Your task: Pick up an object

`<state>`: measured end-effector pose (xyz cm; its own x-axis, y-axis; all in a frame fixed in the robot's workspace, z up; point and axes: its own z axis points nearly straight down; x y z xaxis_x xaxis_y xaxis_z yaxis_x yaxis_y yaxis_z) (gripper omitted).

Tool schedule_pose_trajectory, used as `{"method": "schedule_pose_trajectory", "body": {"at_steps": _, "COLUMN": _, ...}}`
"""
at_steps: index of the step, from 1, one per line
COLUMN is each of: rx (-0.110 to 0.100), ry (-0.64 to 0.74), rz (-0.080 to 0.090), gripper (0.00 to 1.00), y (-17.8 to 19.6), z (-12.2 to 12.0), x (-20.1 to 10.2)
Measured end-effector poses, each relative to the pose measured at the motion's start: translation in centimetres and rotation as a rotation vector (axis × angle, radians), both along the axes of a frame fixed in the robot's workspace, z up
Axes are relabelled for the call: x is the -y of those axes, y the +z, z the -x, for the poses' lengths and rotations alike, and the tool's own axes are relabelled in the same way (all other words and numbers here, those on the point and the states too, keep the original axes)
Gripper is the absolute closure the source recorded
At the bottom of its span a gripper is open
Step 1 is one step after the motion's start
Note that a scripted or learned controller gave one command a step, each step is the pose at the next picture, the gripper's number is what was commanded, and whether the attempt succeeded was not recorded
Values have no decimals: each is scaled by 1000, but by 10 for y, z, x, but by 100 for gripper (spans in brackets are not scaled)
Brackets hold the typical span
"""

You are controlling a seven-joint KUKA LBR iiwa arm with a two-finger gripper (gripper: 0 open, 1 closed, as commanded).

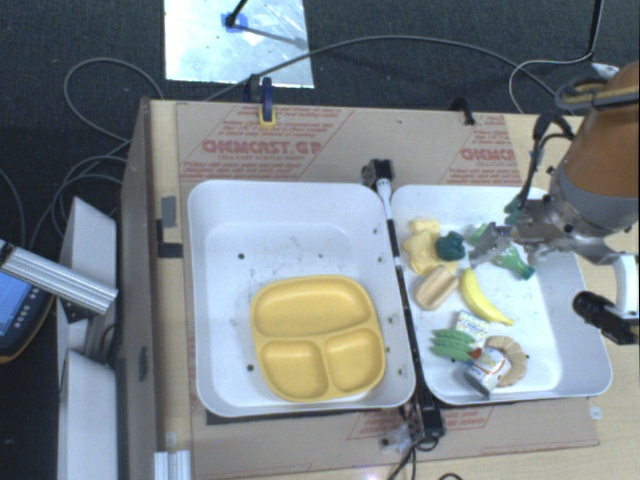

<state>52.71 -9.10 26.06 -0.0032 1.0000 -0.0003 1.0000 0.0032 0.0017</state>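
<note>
Claw [487, 243] over right bin [575, 363] (grip state unclear), banana [482, 299] inside, yellow tray [318, 336] in left bin [220, 268]

Right bin [575, 363] crowded; far corner free.

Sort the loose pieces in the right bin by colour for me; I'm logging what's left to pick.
Yellow: 2, a banana and a pale yellow piece
Green: 3, a dark teal piece, a bean bunch, a piece by the pincer
Tan: 2, a bun and a croissant
White/multicolour: 2, a carton and a can
Total: 9
</note>
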Motion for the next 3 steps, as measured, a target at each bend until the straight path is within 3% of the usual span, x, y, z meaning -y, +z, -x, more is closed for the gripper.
{"method": "schedule_pose_trajectory", "body": {"at_steps": 1, "rx": -1, "ry": -2, "rz": 0, "gripper": 0, "y": -44, "z": -30, "x": 17}}
{"method": "schedule_pose_trajectory", "body": {"at_steps": 3, "rx": 0, "ry": -2, "rz": 0, "gripper": 0, "y": -176, "z": -28, "x": 46}}
